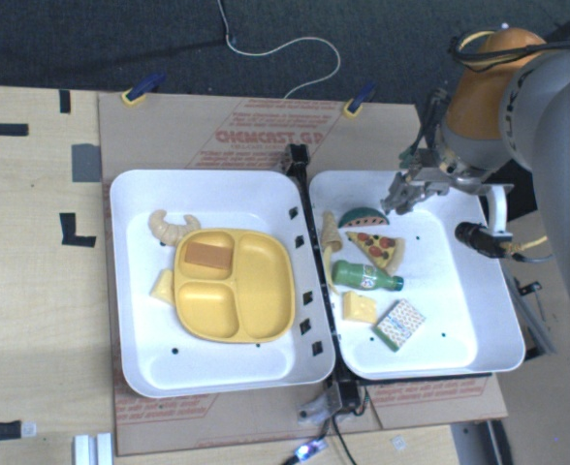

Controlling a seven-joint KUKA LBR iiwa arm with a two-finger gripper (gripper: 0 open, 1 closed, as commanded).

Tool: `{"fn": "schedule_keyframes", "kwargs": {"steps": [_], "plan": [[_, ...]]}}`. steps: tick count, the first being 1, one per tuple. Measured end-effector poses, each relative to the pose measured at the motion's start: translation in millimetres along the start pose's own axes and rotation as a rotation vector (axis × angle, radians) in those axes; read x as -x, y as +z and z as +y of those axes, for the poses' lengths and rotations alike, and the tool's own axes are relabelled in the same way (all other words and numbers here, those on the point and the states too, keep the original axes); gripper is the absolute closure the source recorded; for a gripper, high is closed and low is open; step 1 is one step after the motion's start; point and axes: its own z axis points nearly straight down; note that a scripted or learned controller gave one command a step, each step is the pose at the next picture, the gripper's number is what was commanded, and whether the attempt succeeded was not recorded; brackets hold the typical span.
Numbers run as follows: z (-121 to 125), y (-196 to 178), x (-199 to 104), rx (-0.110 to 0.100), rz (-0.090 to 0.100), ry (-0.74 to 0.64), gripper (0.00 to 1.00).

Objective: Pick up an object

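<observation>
Blur and the slanted angle make the gripper (398, 201) hard to read: it hangs at upper right of the frame, over the far edge of the right bin (479, 342), but I cannot tell how it is set or whether it touches anything. Nothing shows in its grasp. The arm (518, 95) is cut off by the frame's right edge, its orange band (484, 85) at the top right.

Just below and left of the gripper lies a dark green dome piece (360, 218), partly overlapped by a pizza slice (377, 248). A cone (332, 232) lies against the bin's left wall. Under the slice lies a green bottle (365, 277) on its side, then a cheese wedge (359, 308) and a patterned packet (399, 324), all near one another in the bin's left half.

The left bin (140, 347) holds a yellow tray (251, 298) with 3 compartments; a brown slab (207, 254) sits in its upper left compartment. A croissant (169, 225) touches the tray's upper left rim, and a pale wedge (162, 285) peeks out at its left side, half hidden.
</observation>
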Motion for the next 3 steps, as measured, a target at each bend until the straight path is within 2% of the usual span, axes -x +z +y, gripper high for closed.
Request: {"fn": "schedule_keyframes", "kwargs": {"steps": [1, 2, 3], "plan": [[3.6, -59.8, -9.1, 0.001, 0.0, -0.001, 1.0], [3.9, -65.1, -9.7, -0.004, 0.001, 0.0, 1.0], [-34.5, -63.6, -52.0, -0.008, 0.001, -0.002, 1.0]]}}
